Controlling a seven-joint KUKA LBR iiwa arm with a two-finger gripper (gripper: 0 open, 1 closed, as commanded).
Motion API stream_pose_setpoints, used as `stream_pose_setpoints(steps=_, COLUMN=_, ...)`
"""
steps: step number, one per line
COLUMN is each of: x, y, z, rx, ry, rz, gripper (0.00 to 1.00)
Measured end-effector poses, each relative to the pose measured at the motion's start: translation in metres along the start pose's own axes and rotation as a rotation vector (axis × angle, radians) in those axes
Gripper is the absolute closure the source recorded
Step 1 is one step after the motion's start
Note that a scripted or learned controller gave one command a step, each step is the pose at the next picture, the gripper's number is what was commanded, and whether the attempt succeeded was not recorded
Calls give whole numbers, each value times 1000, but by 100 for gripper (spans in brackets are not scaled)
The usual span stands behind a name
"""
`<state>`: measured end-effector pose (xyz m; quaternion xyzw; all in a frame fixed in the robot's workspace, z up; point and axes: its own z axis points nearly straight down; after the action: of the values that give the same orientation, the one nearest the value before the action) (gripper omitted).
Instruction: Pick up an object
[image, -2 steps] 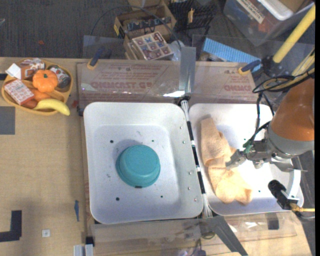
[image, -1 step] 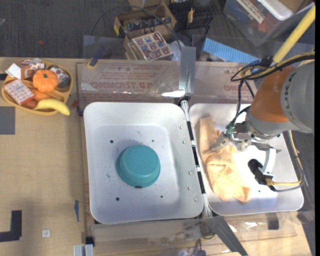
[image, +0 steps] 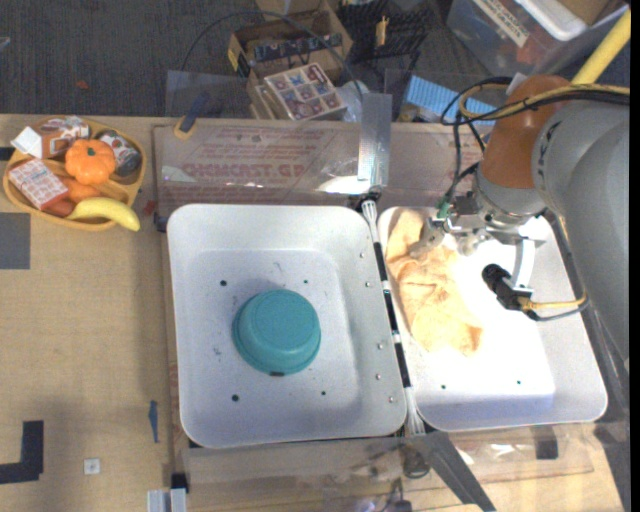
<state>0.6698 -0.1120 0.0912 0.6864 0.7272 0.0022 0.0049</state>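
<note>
Cloth (image: 435, 295) lay crumpled in your right bin (image: 570, 395), so your gripper (image: 452, 226) hung low over its top edge; I couldn't tell its grip

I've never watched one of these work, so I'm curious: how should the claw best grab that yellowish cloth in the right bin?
Probably from straight above, pinching a raised fold near the middle of the cloth. It lies crumpled and limp on the floor of the right bin, so it has no firm edge to clamp from the side; a wrinkle gives the gripper something to close on.
</note>
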Motion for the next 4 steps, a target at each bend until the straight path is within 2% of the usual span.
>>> stream_pose_setpoints(steps=1, x=-44, y=-13, z=-57, rx=7, ry=2, rz=-44, gripper=0)
stream_pose_setpoints(steps=2, x=-16, y=-65, z=-5, rx=7, ry=4, rz=-133, gripper=0)
stream_pose_setpoints(steps=3, x=-35, y=-75, z=0, rx=1, ry=5, rz=199, gripper=0)
stream_pose_setpoints(steps=4, x=-53, y=-85, z=0, rx=0, ry=5, rz=268, gripper=0)
